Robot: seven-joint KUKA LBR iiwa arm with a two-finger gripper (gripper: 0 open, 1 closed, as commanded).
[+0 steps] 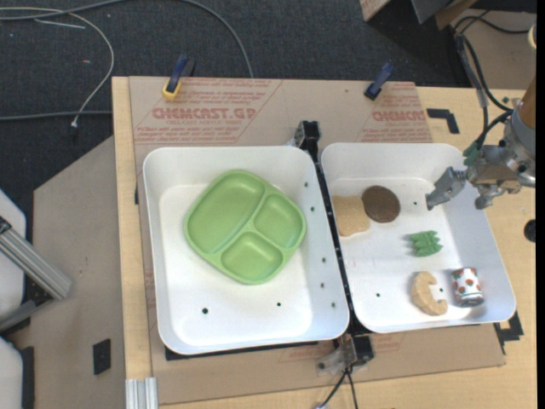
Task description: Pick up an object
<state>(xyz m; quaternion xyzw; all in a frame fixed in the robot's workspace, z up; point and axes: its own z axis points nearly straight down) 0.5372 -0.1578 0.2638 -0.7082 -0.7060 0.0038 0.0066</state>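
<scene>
Objects for picking lie in the right bin [502, 267]: a brown disc [381, 204] near the bin's upper middle, touching a tan cracker-like piece [350, 216] just to its left against the divider; a small green toy [425, 244] below and to the right of the disc, apart from both; a tan curved piece [429, 292] lower down; and a little red-and-white can [465, 285] just beside that piece on its right, so close that I cannot tell whether the two touch. My gripper [464, 187] hangs over the upper right part of this bin, to the right of the brown disc and apart from it, with its two grey fingers spread and nothing between them. One finger [442, 187] points toward the disc, while the other sits nearer the bin's right wall. My arm [530, 122] enters from the right, over the cardboard sheet [281, 100] under both bins. The left bin [162, 228] holds a green divided plate [245, 226], lying flat and turned at an angle. Two blue clamps [178, 74] grip the cardboard's far edge, and cables [102, 24] trail across the dark floor beyond.
</scene>
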